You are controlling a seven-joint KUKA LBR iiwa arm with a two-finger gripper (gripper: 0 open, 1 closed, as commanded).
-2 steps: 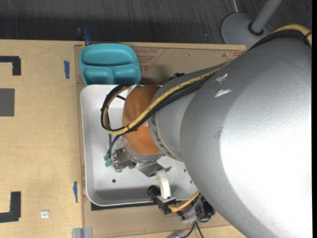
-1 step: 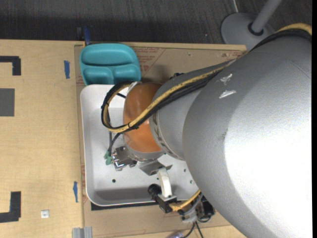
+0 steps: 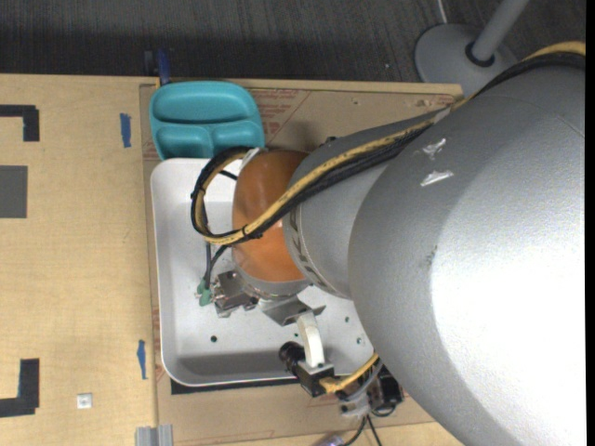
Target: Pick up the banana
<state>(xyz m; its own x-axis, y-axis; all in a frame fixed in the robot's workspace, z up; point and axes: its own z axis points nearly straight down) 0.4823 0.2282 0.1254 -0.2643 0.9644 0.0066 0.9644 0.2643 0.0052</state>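
The tan bench (image 3: 74, 277) carries a white bin (image 3: 181, 342) — a teal tray (image 3: 204, 119) sits just beyond it.

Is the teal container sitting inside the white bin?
No. The teal container lies on the bench beyond the far rim of the white bin, outside it, while the arm reaches over the bin.

A robotics lab: a cabled grey arm (image 3: 446, 230) over a white bin (image 3: 177, 277) on a tape-marked bench (image 3: 74, 249).
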